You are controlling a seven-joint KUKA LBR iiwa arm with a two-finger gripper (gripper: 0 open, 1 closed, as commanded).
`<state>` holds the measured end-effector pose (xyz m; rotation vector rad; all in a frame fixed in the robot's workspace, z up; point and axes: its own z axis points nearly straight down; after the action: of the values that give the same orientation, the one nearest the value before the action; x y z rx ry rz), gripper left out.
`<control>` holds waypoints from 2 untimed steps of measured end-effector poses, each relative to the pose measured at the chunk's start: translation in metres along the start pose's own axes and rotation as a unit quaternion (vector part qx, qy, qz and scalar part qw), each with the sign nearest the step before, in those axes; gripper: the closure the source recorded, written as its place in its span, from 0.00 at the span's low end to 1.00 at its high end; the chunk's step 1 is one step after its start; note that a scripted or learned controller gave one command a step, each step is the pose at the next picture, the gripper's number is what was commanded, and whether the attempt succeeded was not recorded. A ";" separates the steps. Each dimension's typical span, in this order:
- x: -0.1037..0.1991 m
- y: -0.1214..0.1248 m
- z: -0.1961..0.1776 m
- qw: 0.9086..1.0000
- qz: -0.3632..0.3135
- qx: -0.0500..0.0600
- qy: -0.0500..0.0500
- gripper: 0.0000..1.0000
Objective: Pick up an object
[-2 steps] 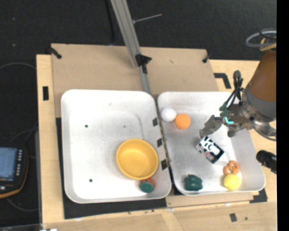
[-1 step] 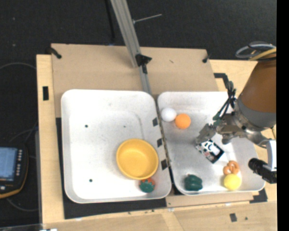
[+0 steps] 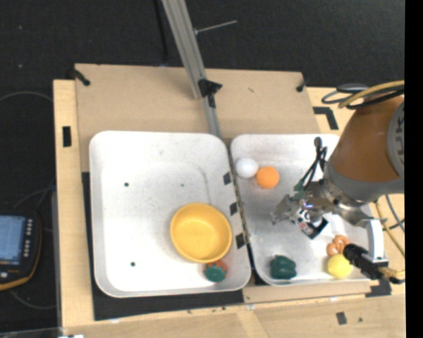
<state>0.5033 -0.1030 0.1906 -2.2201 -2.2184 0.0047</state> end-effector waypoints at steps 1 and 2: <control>0.007 -0.005 0.059 1.000 0.000 0.001 0.000 0.00; 0.006 -0.003 0.044 1.000 0.002 -0.004 0.000 1.00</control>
<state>0.5006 -0.0972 0.1464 -2.2295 -2.2171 -0.0044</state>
